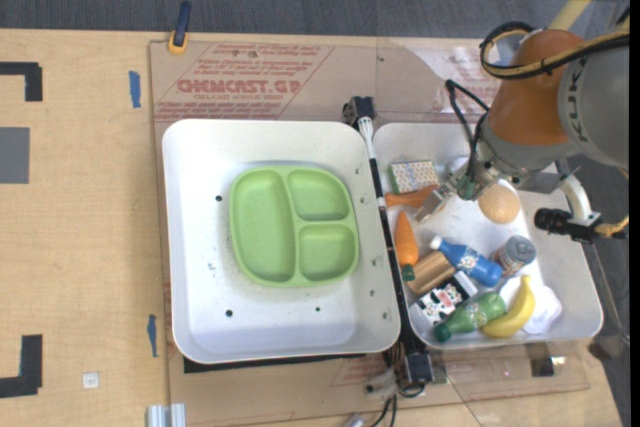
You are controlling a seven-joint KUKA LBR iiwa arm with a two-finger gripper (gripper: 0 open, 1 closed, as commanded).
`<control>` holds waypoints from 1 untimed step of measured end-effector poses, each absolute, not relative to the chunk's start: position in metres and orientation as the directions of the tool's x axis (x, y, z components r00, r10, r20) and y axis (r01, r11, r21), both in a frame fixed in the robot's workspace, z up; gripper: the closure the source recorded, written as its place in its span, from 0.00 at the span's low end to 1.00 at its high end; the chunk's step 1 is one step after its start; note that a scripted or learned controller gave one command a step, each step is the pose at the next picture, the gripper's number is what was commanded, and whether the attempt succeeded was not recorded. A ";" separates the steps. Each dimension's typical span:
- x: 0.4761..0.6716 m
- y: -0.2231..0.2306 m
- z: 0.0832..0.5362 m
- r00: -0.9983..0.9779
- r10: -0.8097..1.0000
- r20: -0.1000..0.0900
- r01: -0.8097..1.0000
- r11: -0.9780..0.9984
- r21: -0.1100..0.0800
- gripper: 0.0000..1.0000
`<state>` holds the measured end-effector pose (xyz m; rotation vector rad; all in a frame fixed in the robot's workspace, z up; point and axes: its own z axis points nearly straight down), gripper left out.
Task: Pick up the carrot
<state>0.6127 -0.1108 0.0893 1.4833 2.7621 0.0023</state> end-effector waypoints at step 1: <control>0.603 -0.065 0.114 -0.625 0.780 -0.006 0.780 0.625 0.000 0.00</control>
